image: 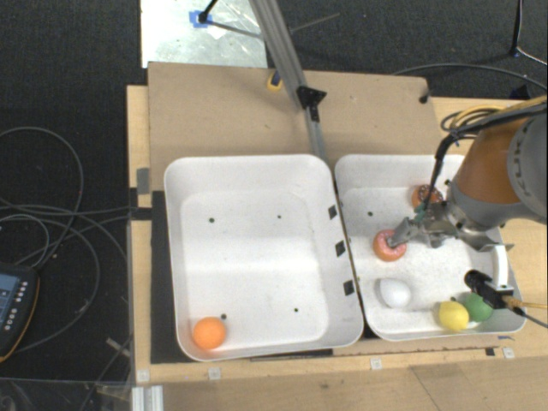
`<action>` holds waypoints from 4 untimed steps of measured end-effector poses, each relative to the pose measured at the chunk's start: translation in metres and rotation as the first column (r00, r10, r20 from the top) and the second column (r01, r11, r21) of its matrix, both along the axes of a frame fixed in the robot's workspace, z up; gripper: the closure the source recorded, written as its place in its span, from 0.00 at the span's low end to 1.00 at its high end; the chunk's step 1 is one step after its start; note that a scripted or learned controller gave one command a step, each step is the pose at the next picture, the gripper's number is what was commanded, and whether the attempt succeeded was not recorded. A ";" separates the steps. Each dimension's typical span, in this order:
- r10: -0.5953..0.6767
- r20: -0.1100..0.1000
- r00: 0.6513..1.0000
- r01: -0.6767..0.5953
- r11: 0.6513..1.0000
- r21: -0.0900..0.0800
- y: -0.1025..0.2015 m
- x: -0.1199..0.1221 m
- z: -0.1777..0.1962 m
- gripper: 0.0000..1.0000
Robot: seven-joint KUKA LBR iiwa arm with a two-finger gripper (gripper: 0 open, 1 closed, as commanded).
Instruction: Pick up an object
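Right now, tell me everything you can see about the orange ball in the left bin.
The orange ball is small, round and smooth, evenly orange with a matte look. It rests on the floor of the left bin, in the near left corner close to the wall. Nothing else touches it, and the end effector is away over the right bin.

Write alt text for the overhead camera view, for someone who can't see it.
A grey robot arm reaches from the right into the right-hand white bin, its gripper at a pink ring-shaped object. That bin also holds a white ball, a yellow ball and a green ball; the left bin holds an orange ball.
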State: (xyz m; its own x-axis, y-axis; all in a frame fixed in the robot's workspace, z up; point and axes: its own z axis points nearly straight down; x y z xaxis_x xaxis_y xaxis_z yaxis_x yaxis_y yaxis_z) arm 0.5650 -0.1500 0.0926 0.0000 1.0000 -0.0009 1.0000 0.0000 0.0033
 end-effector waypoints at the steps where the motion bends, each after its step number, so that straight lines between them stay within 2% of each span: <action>1: 0.001 0.002 1.000 -0.001 1.000 0.000 0.000 0.001 0.011 1.00; 2: 0.004 0.004 1.000 -0.004 1.000 -0.001 -0.004 0.003 0.075 1.00; 4: 0.006 0.004 1.000 -0.006 1.000 -0.001 0.001 0.011 0.177 1.00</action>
State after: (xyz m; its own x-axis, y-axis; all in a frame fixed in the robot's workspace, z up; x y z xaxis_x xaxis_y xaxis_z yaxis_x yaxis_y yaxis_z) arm 0.5759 -0.1485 0.2696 -0.0062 1.0000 -0.0020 1.0000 0.0062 0.0078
